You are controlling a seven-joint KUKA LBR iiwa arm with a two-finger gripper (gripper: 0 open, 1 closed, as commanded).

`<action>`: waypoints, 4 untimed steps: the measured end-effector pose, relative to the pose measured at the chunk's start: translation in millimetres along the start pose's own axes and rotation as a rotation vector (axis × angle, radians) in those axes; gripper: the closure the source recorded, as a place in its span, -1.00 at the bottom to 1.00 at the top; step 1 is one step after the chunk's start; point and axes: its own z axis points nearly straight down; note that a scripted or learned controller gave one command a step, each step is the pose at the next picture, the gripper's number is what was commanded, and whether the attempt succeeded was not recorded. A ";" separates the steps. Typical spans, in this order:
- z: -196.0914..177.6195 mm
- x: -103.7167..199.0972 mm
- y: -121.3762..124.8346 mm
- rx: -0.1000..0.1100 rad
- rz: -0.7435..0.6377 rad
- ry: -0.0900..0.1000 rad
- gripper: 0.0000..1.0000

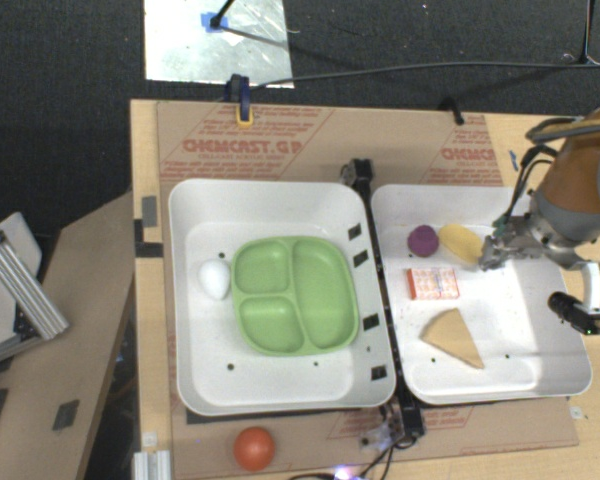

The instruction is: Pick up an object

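The right bin [560,368] holds a purple ball [423,240], a yellow rounded piece [460,243], a small red-and-white box [433,284] and a tan wedge [454,338]. My gripper [492,253] reaches in from the right and sits low at the yellow piece's right end, touching it or very close. The grey wrist and orange band rise behind it at the right edge. In the left bin [195,368] lie a green divided plate [294,295] and a white egg [215,278].
An orange ball [253,448] rests on the bench in front of the left bin. A black clamp row runs between the bins [372,298]. A black part of the arm [577,314] overhangs the right bin's right rim.
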 end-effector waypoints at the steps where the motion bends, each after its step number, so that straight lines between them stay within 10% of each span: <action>1: -44.1 3.5 2.9 0.001 -0.002 0.001 1.00; 3: -152.2 0.8 7.6 -0.001 0.000 -0.001 1.00; 4: -159.7 53.2 17.3 0.002 -0.007 0.003 1.00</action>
